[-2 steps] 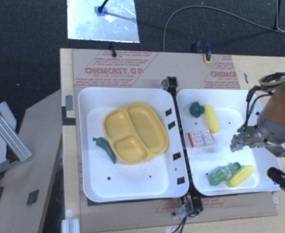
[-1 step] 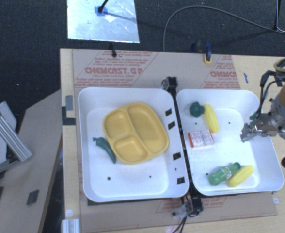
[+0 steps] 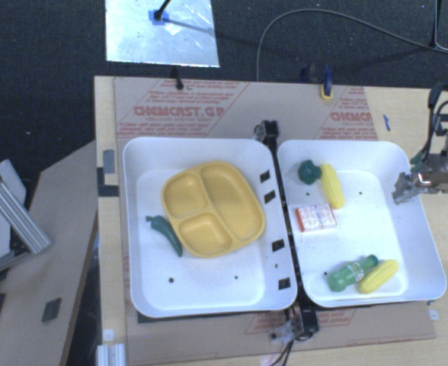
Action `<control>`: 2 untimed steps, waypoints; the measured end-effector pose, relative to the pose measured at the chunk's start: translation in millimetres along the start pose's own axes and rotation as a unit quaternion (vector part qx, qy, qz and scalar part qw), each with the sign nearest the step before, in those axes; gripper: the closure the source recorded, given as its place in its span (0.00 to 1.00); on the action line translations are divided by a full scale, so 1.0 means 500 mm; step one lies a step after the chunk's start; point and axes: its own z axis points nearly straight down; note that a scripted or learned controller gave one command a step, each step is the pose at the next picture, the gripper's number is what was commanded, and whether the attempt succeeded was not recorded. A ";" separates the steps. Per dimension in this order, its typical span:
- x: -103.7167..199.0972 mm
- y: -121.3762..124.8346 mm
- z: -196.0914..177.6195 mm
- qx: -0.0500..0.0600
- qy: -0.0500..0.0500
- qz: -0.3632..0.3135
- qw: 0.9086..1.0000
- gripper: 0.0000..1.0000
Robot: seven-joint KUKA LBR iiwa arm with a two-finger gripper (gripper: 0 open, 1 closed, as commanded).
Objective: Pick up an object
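Nearest in the right bin (image 3: 422,242) lie a green bottle (image 3: 350,274) and a yellow corn cob (image 3: 379,276), touching. Farther back sit a red-and-white packet (image 3: 316,218), a second corn cob (image 3: 331,185) and a dark green toy (image 3: 308,171). At the right rim hangs the gripper (image 3: 407,187), holding nothing; its opening cannot be told. Inside the left bin (image 3: 144,227), a yellow divided plate (image 3: 212,208) rests beside a green pepper (image 3: 165,232).

two bins (image 3: 144,296), one tray (image 3: 212,208), one pepper (image 3: 164,232), two corn cobs (image 3: 331,185), one broccoli (image 3: 308,172), one bottle (image 3: 351,273), one box (image 3: 315,218).
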 end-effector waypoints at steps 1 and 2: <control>0.094 0.006 0.028 0.003 0.002 -0.002 1.000 1.00; 0.212 0.030 0.024 0.003 0.003 -0.003 1.000 1.00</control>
